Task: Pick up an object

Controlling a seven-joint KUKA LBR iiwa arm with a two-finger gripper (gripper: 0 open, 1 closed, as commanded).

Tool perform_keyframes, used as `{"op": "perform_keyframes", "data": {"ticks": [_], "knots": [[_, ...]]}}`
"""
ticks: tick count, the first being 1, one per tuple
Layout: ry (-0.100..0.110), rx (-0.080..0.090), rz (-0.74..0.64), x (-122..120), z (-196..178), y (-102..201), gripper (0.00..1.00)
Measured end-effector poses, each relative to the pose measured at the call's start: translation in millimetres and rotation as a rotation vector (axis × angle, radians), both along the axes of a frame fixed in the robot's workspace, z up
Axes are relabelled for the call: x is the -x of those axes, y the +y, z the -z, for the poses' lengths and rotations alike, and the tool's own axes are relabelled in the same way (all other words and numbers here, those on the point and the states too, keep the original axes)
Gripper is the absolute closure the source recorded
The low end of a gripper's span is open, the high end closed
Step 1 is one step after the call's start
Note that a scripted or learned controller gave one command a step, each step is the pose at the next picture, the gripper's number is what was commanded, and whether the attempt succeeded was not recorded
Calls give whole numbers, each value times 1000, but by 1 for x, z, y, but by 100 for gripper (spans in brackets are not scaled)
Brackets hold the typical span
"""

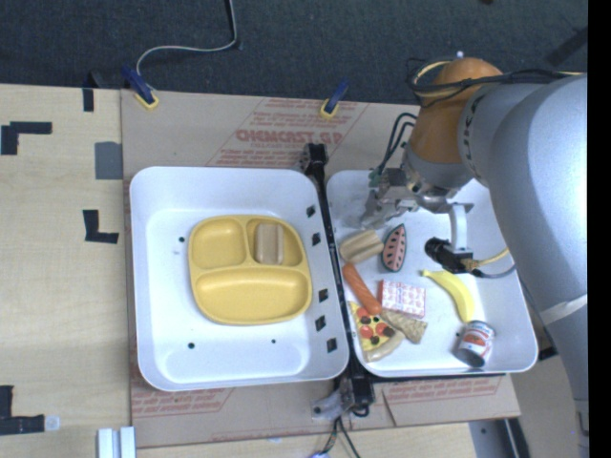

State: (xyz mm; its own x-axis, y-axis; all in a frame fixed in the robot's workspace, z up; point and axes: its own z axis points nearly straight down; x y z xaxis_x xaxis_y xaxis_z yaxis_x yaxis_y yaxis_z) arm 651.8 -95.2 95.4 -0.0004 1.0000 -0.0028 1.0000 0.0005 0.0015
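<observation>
The arm reaches in from the right over the right bin, and its gripper hangs low at the bin's upper left, above a bread roll and a watermelon slice. Whether the gripper is apart or together cannot be told, as the metal parts blur into the white floor, and nothing is seen held in it.

The pickable things all lie in that right bin: the roll and slice just under the gripper, a carrot below them, a pink packet, a pizza slice, a banana and a small can toward the lower right. The left bin holds a yellow tray with a brown piece in its upper compartment.

The risks come from crowding. The roll sits close to the divider between the bins, so a descent there could strike the wall or pin the roll against it. The roll and slice lie near each other; a closing gripper might catch both, or nudge one aside and close on nothing. The rounded roll may also slip out on lifting.
</observation>
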Motion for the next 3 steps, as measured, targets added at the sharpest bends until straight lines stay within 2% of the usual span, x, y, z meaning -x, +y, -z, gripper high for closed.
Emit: {"op": "perform_keyframes", "data": {"ticks": [1, 2, 3], "knots": [[0, 0, 0, 0, 0, 0, 0], [1, -1, 0, 0, -9, 0, 100], [2, -1, 0, 0, -9, 0, 0]]}}
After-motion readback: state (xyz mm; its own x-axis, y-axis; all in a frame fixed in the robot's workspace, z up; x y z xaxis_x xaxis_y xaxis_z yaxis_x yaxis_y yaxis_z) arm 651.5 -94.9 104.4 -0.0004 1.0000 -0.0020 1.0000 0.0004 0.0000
